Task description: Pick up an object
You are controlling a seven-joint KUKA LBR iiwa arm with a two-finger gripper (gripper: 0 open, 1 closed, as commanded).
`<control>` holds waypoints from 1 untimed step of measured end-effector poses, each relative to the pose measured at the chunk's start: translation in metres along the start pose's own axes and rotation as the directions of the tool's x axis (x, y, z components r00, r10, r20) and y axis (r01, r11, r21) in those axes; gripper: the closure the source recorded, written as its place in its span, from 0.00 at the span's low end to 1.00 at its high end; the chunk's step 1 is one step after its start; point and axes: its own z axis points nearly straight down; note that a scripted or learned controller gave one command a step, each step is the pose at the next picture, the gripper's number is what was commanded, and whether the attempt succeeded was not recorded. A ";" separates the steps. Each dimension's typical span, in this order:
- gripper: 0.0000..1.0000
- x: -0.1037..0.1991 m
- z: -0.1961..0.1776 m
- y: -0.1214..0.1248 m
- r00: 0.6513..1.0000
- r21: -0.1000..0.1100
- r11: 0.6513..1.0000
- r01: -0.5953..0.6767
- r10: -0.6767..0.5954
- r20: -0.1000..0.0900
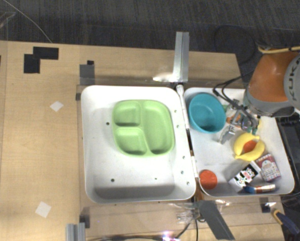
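Claw (233, 129): hangs low in the right bin, between the teal bowl and the yellow toy; its metal fingers are a blurred cluster, so I cannot tell whether they stand wide or narrow, and nothing can be made out between them.
Arm (278, 87): grey with an orange band, reaching in from the right over the right bin's far corner.
Teal bowl (206, 112): upright in the far left part of the right bin, just beside the claw.
Yellow toy (248, 146): with an orange patch, lying near the middle of the right bin, just below the claw.
Red packet (268, 167): toward the bin's right wall, just beside the yellow toy.
Black-and-white box (245, 176): tilted, touching the red packet.
Marker (259, 188): flat along the near wall.
Orange ball (208, 178): near left corner of the right bin.
Right bin (215, 154): white, shallow.
Left bin (97, 134): white, touching the right bin.
Green tray (142, 127): three compartments, in the middle of the left bin.
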 end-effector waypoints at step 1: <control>0.00 0.060 0.000 -0.009 0.992 -0.009 0.992 -0.122 0.122 -0.019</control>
